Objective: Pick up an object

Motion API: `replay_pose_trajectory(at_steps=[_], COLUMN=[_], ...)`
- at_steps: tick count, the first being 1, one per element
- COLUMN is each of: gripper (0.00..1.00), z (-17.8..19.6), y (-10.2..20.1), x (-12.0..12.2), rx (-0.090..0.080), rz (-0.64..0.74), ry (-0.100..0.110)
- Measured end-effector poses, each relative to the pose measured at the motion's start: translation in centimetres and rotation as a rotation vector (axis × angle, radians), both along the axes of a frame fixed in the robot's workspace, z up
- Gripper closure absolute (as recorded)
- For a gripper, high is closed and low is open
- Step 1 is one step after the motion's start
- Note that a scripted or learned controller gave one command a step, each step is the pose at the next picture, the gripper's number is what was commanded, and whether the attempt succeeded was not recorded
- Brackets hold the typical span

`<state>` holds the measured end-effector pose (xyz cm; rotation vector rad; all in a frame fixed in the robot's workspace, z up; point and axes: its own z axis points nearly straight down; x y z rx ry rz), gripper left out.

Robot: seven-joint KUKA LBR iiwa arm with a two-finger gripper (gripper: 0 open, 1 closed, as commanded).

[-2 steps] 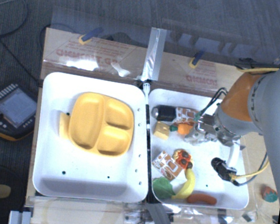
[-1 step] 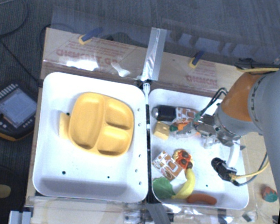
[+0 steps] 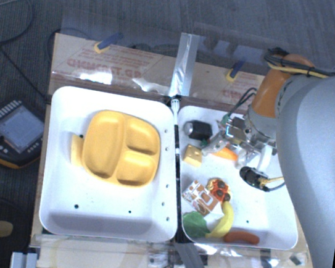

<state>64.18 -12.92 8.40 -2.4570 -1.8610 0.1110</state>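
Grey KUKA arm w/ orange band is reaching in from the right, over the right shallow white bin. Two-finger gripper is hanging low at that bin's upper part, just beside a small orange piece and a pale yellow block; can't tell if it's open, closed or gripping anything. A black cylinder is lying to its left. Lower in the bin: red-white crinkled packet, yellow banana, green round item, red sausage-shaped item. Left white bin is holding a yellow divided plastic tray.
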Motion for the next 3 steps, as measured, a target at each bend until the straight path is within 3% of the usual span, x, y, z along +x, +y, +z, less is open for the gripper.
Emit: replay_pose_trajectory(at_steps=[1, 2, 3], gripper=[1.00, 1.00, 1.00], z=[1.3, 10.0, 9.9], y=[0.5, 5.8, 5.8], x=[1.7, 2.6, 2.6], rx=[-0.015, -0.013, 0.000], rz=[-0.006, -0.143, 0.169], ry=[-0.080, -0.089, -0.089])
